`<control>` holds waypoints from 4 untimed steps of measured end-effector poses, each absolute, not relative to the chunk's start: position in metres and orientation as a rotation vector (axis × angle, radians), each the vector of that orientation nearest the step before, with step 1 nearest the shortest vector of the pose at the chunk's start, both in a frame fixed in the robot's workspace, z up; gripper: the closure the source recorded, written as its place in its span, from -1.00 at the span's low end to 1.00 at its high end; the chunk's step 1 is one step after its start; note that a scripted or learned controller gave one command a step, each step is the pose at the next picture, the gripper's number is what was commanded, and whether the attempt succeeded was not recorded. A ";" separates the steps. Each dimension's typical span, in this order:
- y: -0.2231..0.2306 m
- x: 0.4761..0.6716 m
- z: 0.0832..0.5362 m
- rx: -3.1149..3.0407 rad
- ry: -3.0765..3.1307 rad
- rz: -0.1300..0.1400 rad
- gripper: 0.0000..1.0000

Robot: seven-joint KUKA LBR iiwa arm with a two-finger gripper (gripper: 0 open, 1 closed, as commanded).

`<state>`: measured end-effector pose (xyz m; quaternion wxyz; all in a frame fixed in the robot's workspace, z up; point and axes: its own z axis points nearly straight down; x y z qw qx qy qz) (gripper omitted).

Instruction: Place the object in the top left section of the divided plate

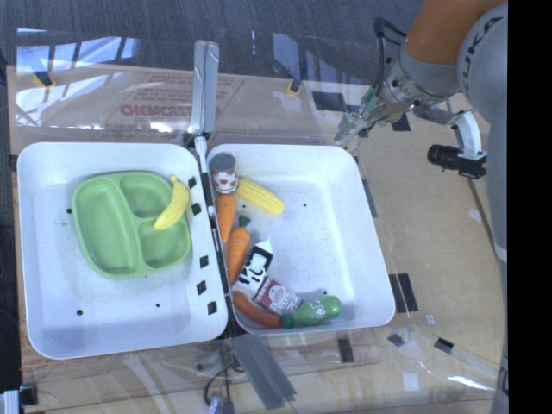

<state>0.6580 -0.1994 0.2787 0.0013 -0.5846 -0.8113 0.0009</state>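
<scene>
The green divided plate (103, 231) lies in the left bin (52, 317). A yellow banana (172, 203) rests on the plate's right side, leaning across the upper right section and its rim. My gripper (352, 132) hangs over the far right corner of the right bin (362, 257), well away from the plate, and I see nothing in it. Beyond it, the arm's grey wrist and orange band (444, 20) run toward the upper right.
Along the right bin's left and front sides lie a small can (222, 172), a corn cob (260, 197), two carrots (229, 231), a black-and-white box (253, 267), a red packet (276, 296), a sausage (253, 310) and a green vegetable (315, 310).
</scene>
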 end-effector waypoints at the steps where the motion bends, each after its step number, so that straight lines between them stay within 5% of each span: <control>1: -0.209 0.658 0.399 -1.724 -2.628 0.001 1.00; 3: -0.208 0.648 0.441 -1.543 -2.732 0.002 1.00; 4: -0.209 0.622 0.373 -1.402 -2.808 0.002 1.00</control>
